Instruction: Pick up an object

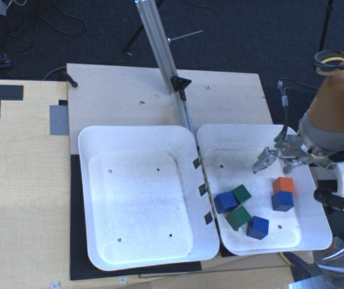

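White plastic forms both bins: the left bin [100,161] lies bare, while the right bin [232,140] carries six small cubes gathered in its near half. The gripper [267,160] hangs over the middle of the right bin, up-view of the cubes, with grey fingers [262,163] that appear spread apart and nothing between them. Nearest to it, at the right, the orange cube [284,185] touches, and may rest on, a blue cube [282,201] just down-view. Further left, a second blue cube [225,201] sits against a green cube [242,193]; another green cube [238,217] lies just below these, and a third blue cube [257,227] lies near the front rim. No cube is grasped, so the step in hand is judged to be the approach, before any descent. The task names no particular object; the orange cube is the likeliest candidate, being closest. The next move would call for shifting the gripper down-view and slightly right until the open jaws straddle one cube, then lowering and closing. The chief risk is crowding: neighbouring cubes touch, so a finger may land on one instead of beside it and push the cluster aside.
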Action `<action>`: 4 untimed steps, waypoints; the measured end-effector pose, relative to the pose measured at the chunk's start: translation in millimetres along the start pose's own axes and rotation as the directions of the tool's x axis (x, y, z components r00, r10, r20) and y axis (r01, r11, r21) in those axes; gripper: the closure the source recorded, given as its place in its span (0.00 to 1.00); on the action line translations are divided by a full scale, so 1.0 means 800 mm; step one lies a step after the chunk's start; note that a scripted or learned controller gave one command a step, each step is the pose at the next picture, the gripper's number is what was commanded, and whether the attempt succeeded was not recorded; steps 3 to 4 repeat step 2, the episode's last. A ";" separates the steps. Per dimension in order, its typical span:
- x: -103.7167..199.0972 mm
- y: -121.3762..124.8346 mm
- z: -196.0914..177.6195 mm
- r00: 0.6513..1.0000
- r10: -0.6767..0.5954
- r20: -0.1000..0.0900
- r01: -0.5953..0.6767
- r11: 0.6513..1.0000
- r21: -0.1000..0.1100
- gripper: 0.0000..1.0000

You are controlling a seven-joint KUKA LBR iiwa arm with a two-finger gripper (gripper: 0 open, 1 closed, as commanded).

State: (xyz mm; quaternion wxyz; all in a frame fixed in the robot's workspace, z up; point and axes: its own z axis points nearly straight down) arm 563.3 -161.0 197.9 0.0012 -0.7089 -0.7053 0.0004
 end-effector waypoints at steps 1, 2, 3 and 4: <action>0.048 -0.003 0.135 1.000 -0.006 0.002 0.006 1.000 -0.002 0.00; -0.009 -0.034 0.093 1.000 -0.002 0.003 0.002 1.000 -0.002 0.00; -0.009 -0.034 0.093 1.000 -0.002 0.003 0.002 1.000 -0.002 0.00; -0.009 -0.034 0.093 1.000 -0.002 0.003 0.002 1.000 -0.002 0.00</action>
